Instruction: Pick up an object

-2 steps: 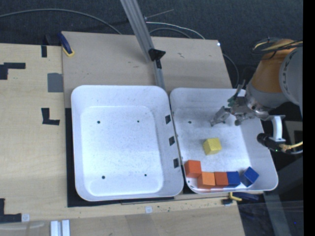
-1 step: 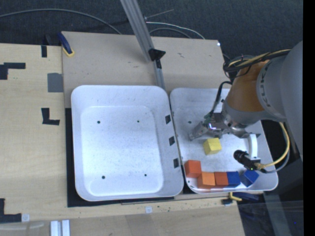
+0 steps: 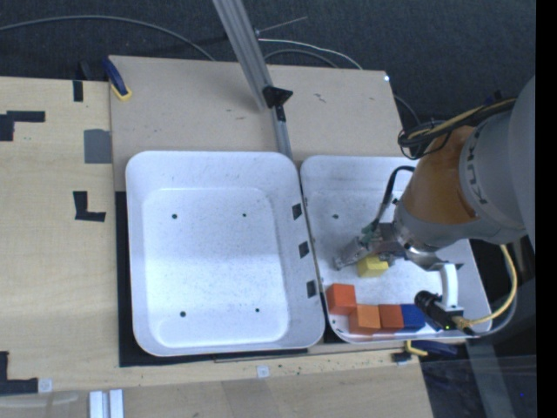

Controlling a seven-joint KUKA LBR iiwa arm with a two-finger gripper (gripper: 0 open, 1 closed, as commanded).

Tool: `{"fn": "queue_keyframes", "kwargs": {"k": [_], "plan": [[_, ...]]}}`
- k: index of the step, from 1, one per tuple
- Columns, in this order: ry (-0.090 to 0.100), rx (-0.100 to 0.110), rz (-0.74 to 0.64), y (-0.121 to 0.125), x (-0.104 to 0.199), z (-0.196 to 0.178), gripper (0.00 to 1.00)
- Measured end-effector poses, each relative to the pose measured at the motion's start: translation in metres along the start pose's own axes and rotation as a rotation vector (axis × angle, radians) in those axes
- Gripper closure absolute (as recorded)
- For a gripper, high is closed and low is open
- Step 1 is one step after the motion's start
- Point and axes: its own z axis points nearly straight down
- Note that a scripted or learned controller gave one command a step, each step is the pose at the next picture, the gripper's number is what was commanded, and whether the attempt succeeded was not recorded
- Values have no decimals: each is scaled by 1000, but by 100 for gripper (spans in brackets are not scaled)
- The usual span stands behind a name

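My gripper hangs low over the middle of the right bin, reaching in from the right under the orange-banded wrist. A small yellow block lies right beside it, partly covered by the gripper body; whether they touch is unclear. Along the bin's front edge sits a red-orange block, then a row of two orange blocks and a blue block.
The left bin lies beside the right one, their rims meeting near the middle. A slanted metal pole rises from behind the bins. Cables loop off the arm at the right, over the right bin's corner.
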Motion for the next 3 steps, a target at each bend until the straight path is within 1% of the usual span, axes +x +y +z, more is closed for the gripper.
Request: {"fn": "queue_keyframes", "kwargs": {"k": [1,2,3], "plan": [[1,0,-2,1,0,-9,100],[2,-13,-12,45,90,-105,100],[3,-7,-12,72,184,-143,100]]}}
